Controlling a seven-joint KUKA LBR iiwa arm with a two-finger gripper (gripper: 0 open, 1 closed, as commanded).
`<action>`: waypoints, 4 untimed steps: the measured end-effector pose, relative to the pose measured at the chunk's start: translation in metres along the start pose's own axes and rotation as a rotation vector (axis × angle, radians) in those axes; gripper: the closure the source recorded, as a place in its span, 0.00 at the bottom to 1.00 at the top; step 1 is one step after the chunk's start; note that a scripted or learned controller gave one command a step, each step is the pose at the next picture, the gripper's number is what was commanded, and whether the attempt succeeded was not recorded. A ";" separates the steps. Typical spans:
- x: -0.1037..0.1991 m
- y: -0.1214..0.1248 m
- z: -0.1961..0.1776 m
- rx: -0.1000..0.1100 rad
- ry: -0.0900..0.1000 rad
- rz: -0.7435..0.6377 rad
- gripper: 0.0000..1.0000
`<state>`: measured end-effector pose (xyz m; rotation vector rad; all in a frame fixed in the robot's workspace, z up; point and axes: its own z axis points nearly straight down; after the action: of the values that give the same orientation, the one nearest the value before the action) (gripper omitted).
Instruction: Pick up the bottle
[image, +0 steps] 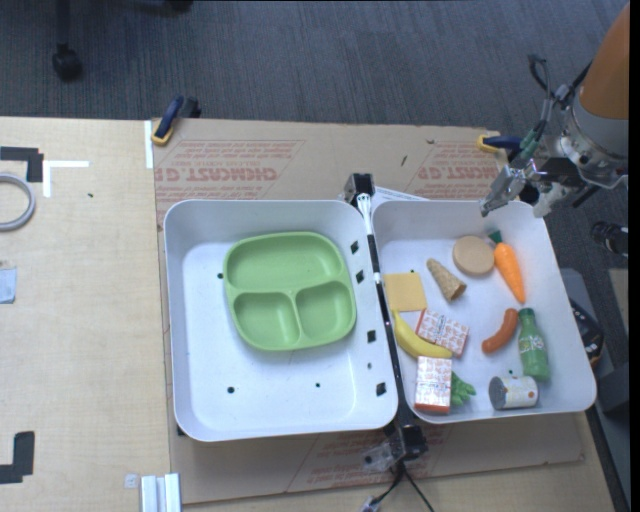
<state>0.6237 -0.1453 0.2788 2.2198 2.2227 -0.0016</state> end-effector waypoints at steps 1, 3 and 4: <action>0.004 -0.011 0.186 0.000 0.001 0.080 0.00; 0.054 -0.094 0.087 0.001 0.001 0.246 1.00; 0.160 -0.132 0.087 0.002 0.001 0.174 1.00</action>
<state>0.4912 0.0145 0.1919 2.4061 2.0220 -0.0023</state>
